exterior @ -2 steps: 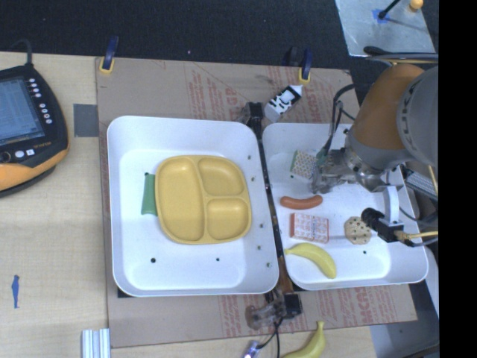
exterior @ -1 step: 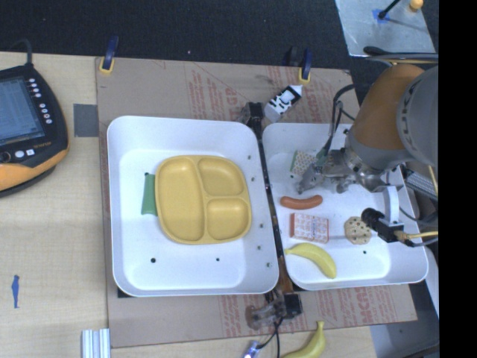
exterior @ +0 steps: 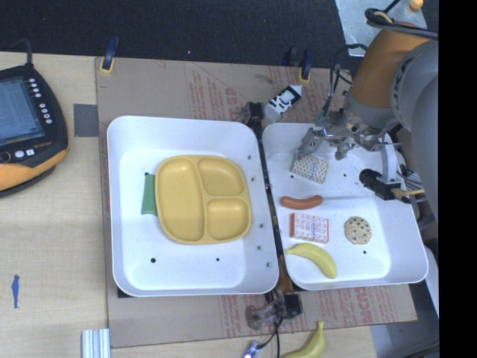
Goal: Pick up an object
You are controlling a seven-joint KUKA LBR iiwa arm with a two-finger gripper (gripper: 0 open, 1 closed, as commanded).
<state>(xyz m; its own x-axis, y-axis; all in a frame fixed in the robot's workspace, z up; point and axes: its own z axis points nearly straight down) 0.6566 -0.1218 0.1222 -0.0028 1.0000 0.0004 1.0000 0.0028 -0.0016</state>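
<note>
Camera view: gripper spread over speckled pad; hot dog, wafer, cookie, banana nearby.

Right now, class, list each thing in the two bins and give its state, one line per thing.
yellow divided plate: flat in left bin, compartments bare
green item: partly under the plate's left edge
speckled packet: right bin, directly below the gripper
sausage: lying flat
red wafer: flat
cookie: flat
banana: on its side
</note>
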